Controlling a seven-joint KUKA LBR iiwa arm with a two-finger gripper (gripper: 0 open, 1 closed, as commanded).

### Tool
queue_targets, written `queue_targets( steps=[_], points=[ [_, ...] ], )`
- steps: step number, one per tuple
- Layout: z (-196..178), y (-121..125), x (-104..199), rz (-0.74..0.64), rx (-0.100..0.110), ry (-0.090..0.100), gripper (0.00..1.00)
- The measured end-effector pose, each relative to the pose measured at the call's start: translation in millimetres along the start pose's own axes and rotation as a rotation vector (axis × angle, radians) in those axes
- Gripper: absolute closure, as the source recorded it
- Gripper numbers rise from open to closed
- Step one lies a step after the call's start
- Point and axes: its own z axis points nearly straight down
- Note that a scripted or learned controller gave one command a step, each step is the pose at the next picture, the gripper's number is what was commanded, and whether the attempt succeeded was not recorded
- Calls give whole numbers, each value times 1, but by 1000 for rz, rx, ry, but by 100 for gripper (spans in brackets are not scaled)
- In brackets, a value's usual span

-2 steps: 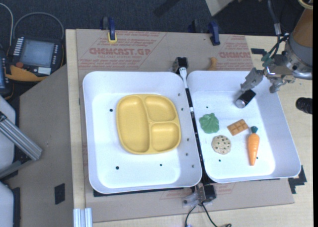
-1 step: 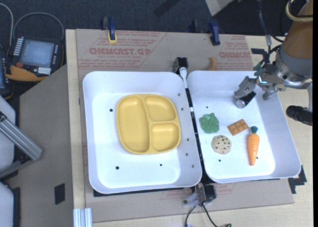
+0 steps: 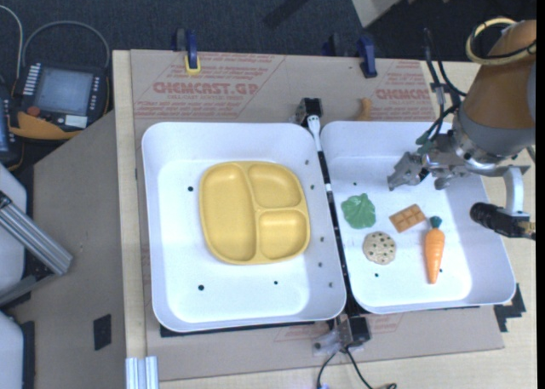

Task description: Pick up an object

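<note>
Several toy foods lie in the right bin (image 3: 485, 289): a green leafy piece (image 3: 358, 210), a brown cracker (image 3: 407, 218), a round speckled cookie (image 3: 379, 248) and an orange carrot (image 3: 434, 251) with a green top. My gripper (image 3: 419, 173) hangs over the back half of that bin, a little beyond the cracker and to the right of the leafy piece. It touches none of the foods. The grey and orange arm (image 3: 502, 98) comes in from the right edge.
The left bin (image 3: 170, 208) holds a yellow divided plate (image 3: 254, 210). A black ridge (image 3: 328, 200) separates the two bins. Blue clamps (image 3: 192, 47) pin the cardboard at the back. A tablet-like device (image 3: 60, 94) lies off the bench at left.
</note>
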Motion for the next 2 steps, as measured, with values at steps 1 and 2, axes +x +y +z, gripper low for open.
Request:
queue_targets(
  steps=[1,2],
  points=[
    [47,5,6,-1,0,0,0],
    [33,6,6,0,-7,-2,100]
  ],
)
